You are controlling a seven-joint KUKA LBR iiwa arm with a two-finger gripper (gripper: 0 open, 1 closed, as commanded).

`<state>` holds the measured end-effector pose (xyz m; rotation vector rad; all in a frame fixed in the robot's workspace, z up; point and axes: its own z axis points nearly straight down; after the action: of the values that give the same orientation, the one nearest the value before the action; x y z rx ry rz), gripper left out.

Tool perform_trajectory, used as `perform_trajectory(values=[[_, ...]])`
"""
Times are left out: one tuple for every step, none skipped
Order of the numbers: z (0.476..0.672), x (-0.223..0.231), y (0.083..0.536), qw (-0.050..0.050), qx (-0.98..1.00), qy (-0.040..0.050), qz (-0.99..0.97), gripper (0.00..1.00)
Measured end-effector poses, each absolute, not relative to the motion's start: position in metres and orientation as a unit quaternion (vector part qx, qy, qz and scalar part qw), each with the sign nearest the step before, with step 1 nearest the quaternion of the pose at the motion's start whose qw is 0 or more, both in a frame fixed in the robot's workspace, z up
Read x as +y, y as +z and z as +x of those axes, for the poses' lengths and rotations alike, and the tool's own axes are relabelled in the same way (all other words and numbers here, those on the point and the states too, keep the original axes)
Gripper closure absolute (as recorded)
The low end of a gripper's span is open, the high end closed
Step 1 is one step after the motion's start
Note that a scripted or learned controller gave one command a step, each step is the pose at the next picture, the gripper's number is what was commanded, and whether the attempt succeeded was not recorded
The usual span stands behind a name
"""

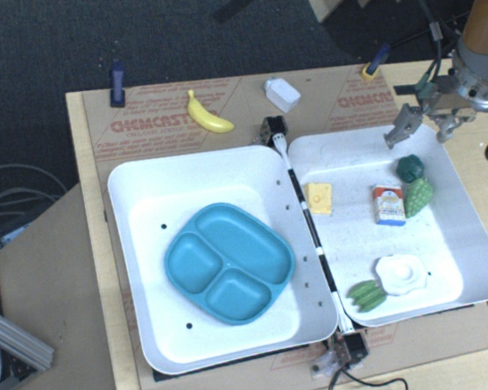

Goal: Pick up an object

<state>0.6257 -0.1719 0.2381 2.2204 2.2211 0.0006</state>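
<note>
Green pods (367, 295): nearest the camera in the right bin (470, 241), touching the white round piece (402, 273); long axis runs left-right with a slight tilt; likely soft and light, best pinched across the middle.
White round piece: low and smooth, probably slippery at its rim.
Blue divided plate (227, 261): alone in the left bin (136, 247), broad and stiff, a poor fit for two fingers.
Small carton (389, 204): mid-bin, long axis running near to far; looks stiff and light, so I would grip across its short sides.
Yellow block (319, 198): by the bin's left wall.
Dark green lump (410, 168): just beyond the carton, closest to the tool.
Gripper (423, 124): above the far rim, fingers spread, holding nothing.
Banana (208, 115): farthest, on the bench.
</note>
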Motion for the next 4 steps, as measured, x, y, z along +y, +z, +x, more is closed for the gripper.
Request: perform_trajectory(values=[[0.631, -0.211, 0.089, 0.003, 0.707, 0.002, 0.707, 0.0], [0.666, -0.2, 0.085, 0.001, 0.708, 0.0004, 0.707, 0.0], [0.667, -0.2, 0.096, 0.003, 0.708, 0.0006, 0.706, 1.0], [0.667, -0.129, 0.141, 0.001, 0.708, 0.0008, 0.707, 1.0]])
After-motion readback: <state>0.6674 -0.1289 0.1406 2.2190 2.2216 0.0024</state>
